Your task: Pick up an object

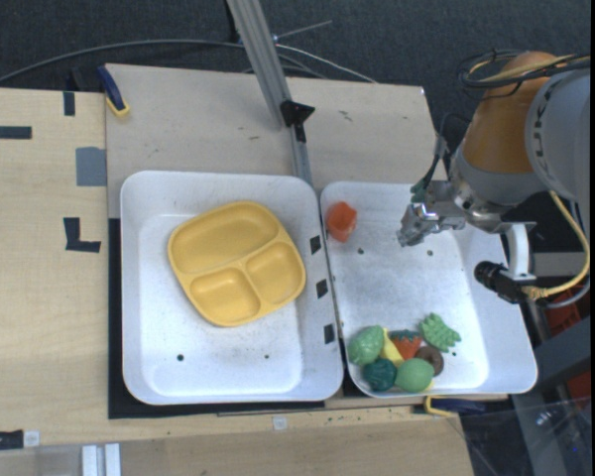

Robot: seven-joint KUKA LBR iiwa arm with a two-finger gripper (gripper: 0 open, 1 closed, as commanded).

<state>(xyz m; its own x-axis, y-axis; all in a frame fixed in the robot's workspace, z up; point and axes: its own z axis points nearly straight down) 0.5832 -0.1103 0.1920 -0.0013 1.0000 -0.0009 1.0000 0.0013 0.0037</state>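
In the camera view my gripper (413, 230) hangs over the upper part of the right bin (496, 365), its tip pointing down and left. A small orange object (341, 220) lies at the bin's upper left, a short way left of the gripper and apart from it. At the bin's front edge sits a cluster of toy foods: a light green piece (367, 344), a dark teal piece (380, 374), a green round piece (414, 375), a red piece (408, 344) and a green leafy piece (440, 330). Nothing shows between the fingers.
The left bin (149, 365) holds a yellow divided plate (237, 263). A grey metal bar (263, 53) slants down to the bins' shared back corner. The arm's orange band (506, 117) rises at the right, with cables beside the right bin.
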